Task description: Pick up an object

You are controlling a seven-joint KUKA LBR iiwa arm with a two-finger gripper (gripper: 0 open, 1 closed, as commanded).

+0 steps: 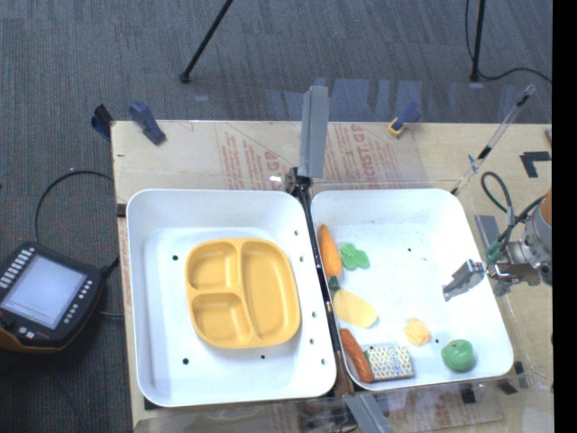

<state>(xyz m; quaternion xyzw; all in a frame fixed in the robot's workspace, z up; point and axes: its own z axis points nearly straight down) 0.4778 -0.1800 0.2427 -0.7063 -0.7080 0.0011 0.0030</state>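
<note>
Yellow plastic made up the one three-compartment plate point(242, 293) in the left white bin point(149, 242). The right white bin point(397, 206) held seven small items: an orange carrot point(329, 251), a green leafy piece point(353, 258), a pale yellow slice point(355, 309), a red sausage point(354, 354), a patterned packet point(390, 362), a small yellow chip point(416, 332) and a round green apple point(458, 354). The gripper point(465, 278) hung at the bin's right side; the apple lay nearest, just below it. Whether its fingers were parted could not be told.

even, diffuse overhead light keeps the scene fairly bright; the two white bins point(153, 242) look near blown out, with soft, faint shadows along their walls. the yellow tray point(243, 293) shows mild sheen; the picture is low in resolution and slightly soft; the carpet point(90, 43) looks darker and grainy.
</note>
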